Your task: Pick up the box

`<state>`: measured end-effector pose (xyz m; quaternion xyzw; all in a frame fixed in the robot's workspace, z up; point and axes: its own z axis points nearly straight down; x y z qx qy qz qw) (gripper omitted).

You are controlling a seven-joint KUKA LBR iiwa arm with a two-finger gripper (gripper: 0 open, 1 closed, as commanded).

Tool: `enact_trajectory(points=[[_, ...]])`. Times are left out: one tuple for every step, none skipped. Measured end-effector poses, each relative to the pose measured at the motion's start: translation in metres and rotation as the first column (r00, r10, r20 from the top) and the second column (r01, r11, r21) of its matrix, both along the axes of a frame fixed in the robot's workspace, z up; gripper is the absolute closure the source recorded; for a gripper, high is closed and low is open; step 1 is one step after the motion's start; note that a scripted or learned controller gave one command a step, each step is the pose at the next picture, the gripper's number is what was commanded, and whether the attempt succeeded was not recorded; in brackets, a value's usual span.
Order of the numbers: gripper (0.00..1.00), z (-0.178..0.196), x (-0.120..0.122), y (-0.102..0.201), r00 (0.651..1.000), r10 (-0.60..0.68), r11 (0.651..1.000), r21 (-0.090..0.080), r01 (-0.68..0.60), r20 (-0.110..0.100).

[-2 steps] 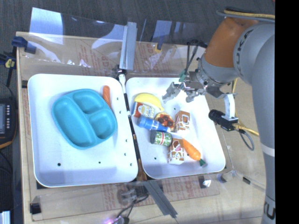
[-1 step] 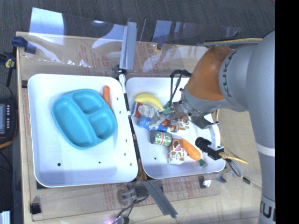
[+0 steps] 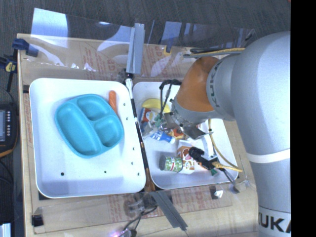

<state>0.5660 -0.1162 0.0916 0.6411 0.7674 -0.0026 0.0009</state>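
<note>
Your arm (image 3: 247,83) reaches in from the right of the frame, and its end effector (image 3: 170,125) sits low in the right bin (image 3: 224,142), among the clutter at the bin's centre. You cannot tell its state. The box (image 3: 190,154) lies just below it, beside a green can (image 3: 172,164). In the left bin (image 3: 74,174) you see a blue divided tray (image 3: 89,125) and an orange carrot (image 3: 113,101).
</note>
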Motion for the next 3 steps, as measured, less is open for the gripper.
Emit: enact_trajectory(points=[[1.0,0.009,0.0,0.001,1.0,0.006,1.0,0.001,-0.006,-0.003],[1.0,0.006,0.081,0.013,1.0,-0.023,1.0,0.003,0.023,-0.012],[1.0,0.006,0.086,0.012,1.0,0.019,1.0,0.001,-0.019,-0.024]])
